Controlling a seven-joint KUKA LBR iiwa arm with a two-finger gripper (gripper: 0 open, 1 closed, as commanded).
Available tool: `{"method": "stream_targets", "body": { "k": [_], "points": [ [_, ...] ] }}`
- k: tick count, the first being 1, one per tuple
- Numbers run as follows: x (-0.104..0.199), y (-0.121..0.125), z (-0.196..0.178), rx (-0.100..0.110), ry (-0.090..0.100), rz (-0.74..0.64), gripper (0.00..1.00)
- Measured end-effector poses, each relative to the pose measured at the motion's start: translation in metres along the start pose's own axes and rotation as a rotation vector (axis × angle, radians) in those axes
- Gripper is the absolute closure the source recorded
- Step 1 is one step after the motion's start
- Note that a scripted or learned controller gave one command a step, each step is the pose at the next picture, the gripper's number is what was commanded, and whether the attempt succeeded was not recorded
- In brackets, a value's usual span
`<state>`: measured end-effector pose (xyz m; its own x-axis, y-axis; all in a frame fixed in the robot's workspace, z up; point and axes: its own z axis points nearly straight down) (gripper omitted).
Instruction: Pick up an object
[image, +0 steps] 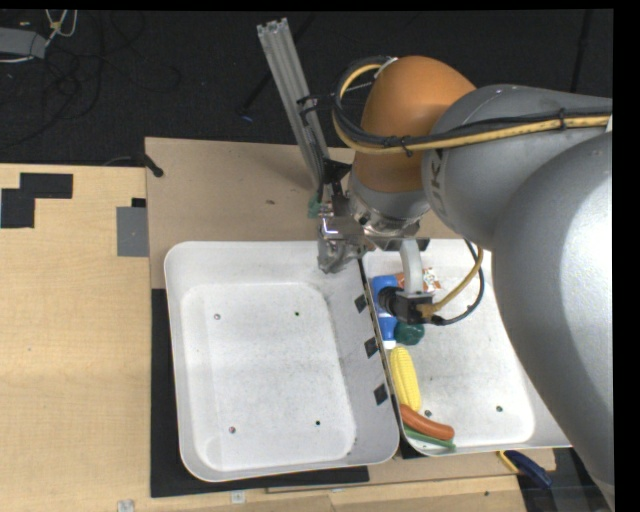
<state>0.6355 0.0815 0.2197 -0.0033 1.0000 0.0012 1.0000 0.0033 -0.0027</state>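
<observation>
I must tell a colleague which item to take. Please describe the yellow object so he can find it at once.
Look at the right bin. Along its left wall lies a row of small items; the yellow corn cob lies between a green piece and a hot dog. It alone is yellow.

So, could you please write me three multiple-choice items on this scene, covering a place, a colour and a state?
1. Where does the yellow corn-shaped toy lie?
A. left white bin
B. right white bin
C. bench

2. What colour is the hot-dog-shaped toy below the corn?
A. orange-red
B. purple
C. black

3. Where do the loose toys sit in their bin?
A. spread evenly
B. at its right edge
C. lined along its left wall

Answers: 1 B, it lies in the right white bin; 2 A, its surface shows orange-red; 3 C, they line the divider beside the left white bin.
</observation>
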Motion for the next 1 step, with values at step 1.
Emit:
{"method": "stream_targets", "body": {
  "k": [1],
  "points": [
    [-0.0014, -0.0003, -0.0007, 0.0, -0.002, -0.001, 0.0]
  ]
}}
